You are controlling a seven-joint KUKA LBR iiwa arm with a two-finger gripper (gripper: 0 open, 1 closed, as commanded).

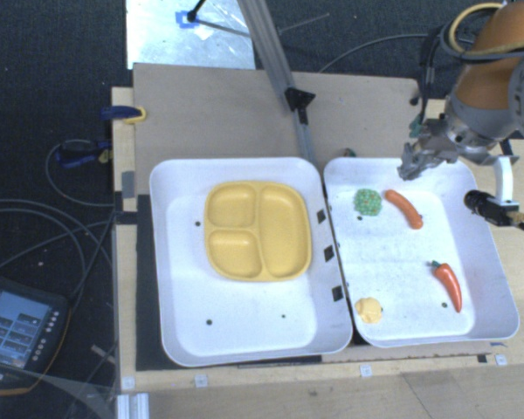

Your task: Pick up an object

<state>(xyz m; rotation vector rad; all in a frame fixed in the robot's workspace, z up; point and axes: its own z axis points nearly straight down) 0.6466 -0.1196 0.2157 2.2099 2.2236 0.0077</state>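
Seen from above: two white bins on a bench, robot arm at upper right.

Gripper [412, 169] hovering over the top edge of the right bin [493, 278], fingers close together and holding nothing. Inside that bin: sausage [403, 208] just below the gripper, green ball [368, 202] left of it, carrot [448, 285] lower right, yellow lump [368, 309] at bottom left. Yellow divided plate [257, 230] in the left bin [179, 304].

Open floor amid sausage [403, 209], broccoli [368, 202], pepper [448, 285]
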